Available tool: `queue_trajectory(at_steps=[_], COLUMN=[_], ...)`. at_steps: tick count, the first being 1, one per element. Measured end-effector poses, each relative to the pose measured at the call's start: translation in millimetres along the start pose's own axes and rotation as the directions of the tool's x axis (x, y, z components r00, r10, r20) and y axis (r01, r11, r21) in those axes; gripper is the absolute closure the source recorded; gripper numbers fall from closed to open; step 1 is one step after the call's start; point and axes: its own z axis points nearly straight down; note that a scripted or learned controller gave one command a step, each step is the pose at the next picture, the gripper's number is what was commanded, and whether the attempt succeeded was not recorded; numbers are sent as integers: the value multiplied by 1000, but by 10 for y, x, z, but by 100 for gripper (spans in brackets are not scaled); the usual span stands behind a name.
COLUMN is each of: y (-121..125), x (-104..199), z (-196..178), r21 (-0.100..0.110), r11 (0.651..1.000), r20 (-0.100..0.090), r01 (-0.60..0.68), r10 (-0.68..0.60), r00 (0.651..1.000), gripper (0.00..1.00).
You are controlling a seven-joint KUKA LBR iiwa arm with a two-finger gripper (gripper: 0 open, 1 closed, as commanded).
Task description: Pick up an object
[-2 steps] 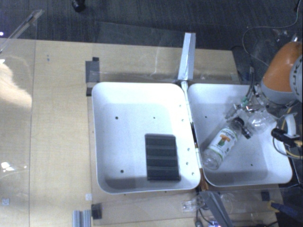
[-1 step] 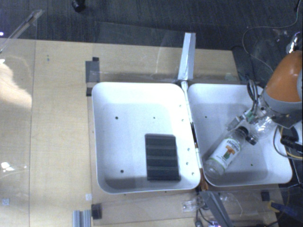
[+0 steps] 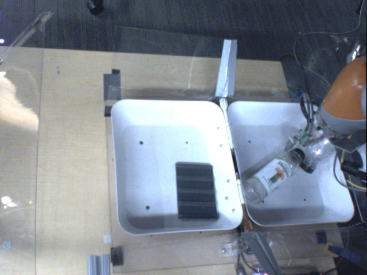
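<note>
The clear bottle (image 3: 269,179) lies on its side in the right bin (image 3: 258,130), its long axis slanting from near-left up to far-right, its upper end just beside the gripper (image 3: 307,148), whose state I cannot tell.

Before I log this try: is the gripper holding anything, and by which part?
Cannot tell. The gripper sits at the dark cap end of the clear bottle lying in the right bin.

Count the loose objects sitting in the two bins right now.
2: a black ribbed block in the left bin; a clear bottle lying in the right bin. The arm may hide more.
</note>
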Motion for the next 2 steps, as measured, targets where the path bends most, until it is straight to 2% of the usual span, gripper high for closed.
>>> queue_trajectory(at_steps=[1,2], y=[857,1094], x=[-6,639], z=[-689,-769], r21=[11,7], r11=[991,836], r20=[-5,-9], r01=[137,549], r10=[-137,-549], r00=[991,836], gripper=[100,100])
